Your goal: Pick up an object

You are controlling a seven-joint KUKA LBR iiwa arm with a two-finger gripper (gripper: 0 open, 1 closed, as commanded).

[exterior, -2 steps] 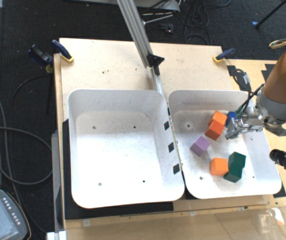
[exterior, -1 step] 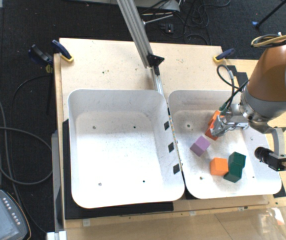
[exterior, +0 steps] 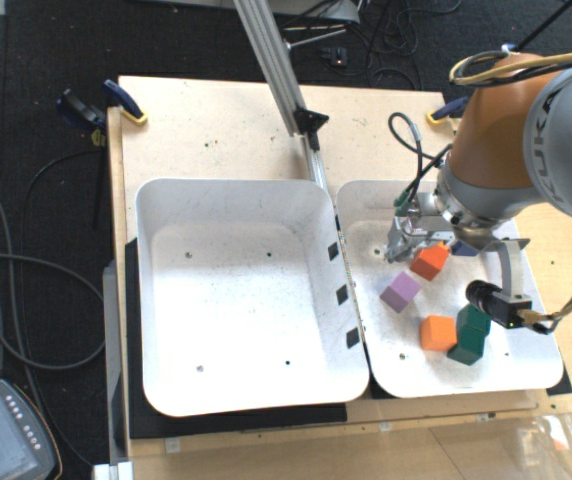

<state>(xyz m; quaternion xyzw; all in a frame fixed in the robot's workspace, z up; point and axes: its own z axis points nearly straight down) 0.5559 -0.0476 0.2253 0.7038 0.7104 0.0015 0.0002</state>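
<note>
My gripper [exterior: 413, 242] hangs low over the upper middle of the right bin [exterior: 526, 368], under the grey and orange arm. A red-orange block [exterior: 430, 262] lies tilted right at the gripper's lower right edge, touching or nearly touching it; I cannot make out whether it is gripped. A purple block [exterior: 400, 292] lies just below and left of the gripper on the bin floor. An orange block [exterior: 438, 332] and a dark green block [exterior: 470, 335] sit side by side nearer the bin's front.
The left bin [exterior: 166, 268] stands beside the right one, sharing a raised middle wall [exterior: 344, 288]. A slanted metal rail [exterior: 271, 53] runs from the top down to the bins' junction. A black fitting with cables [exterior: 496, 303] hangs off the arm above the green block.
</note>
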